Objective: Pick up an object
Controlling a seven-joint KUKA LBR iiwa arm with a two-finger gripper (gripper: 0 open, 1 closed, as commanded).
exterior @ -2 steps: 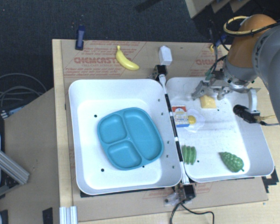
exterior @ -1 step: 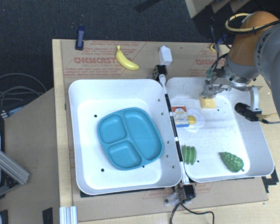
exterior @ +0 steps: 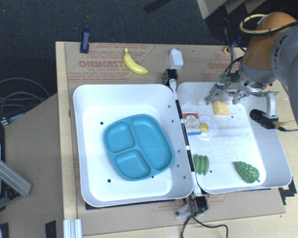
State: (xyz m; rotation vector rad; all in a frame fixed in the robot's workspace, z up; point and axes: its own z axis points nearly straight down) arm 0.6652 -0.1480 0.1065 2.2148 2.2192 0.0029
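My gripper [exterior: 223,96] hangs over the far part of the right bin [exterior: 268,148], its fingers spread apart. A pale yellow block [exterior: 221,107] lies just below the fingertips, touching or nearly touching them, not between them. A small red and white box [exterior: 191,122] with a yellow piece [exterior: 203,128] beside it lies near the bin's left wall. A green ridged vegetable [exterior: 201,164] and a green bumpy bunch [exterior: 247,171] rest near the front.
The left bin [exterior: 89,103] holds a blue divided plate [exterior: 137,146]. A yellow banana [exterior: 133,63], a white block [exterior: 176,58] and a blue object [exterior: 85,39] lie on the bench behind the bins. A black part [exterior: 262,118] of the arm overhangs the right bin.
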